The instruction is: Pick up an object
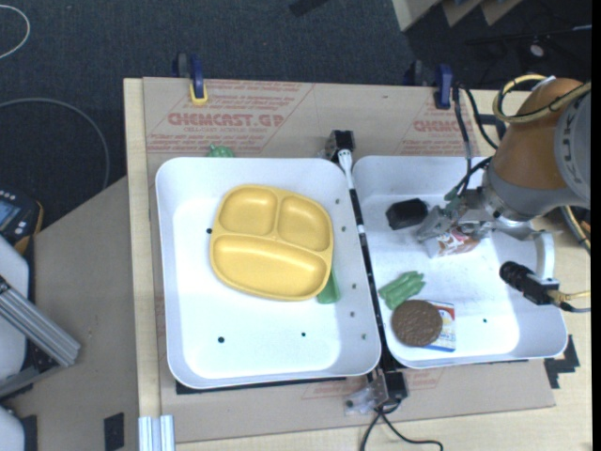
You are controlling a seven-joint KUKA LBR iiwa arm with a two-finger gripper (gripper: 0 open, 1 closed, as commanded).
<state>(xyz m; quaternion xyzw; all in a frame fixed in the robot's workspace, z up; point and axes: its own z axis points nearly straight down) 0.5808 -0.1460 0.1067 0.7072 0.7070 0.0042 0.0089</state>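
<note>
My gripper (449, 227) is low in the right bin (498, 341), near its back middle, under the grey wrist and orange band. A small red and white packet (461, 243) lies right against it, partly hidden by it. A black block (407, 213) sits just to the gripper's left. Nearer the front are a green pea pod (402, 287) and a brown round disc (416, 323) resting on a small printed card (445, 325).
The left bin (188, 336) holds a yellow divided plate (272, 242) with a green piece (328, 292) sticking out under its right edge. A black cable plug (524, 282) hangs over the right bin's right side. Blue clamps (195, 71) hold the board at the back.
</note>
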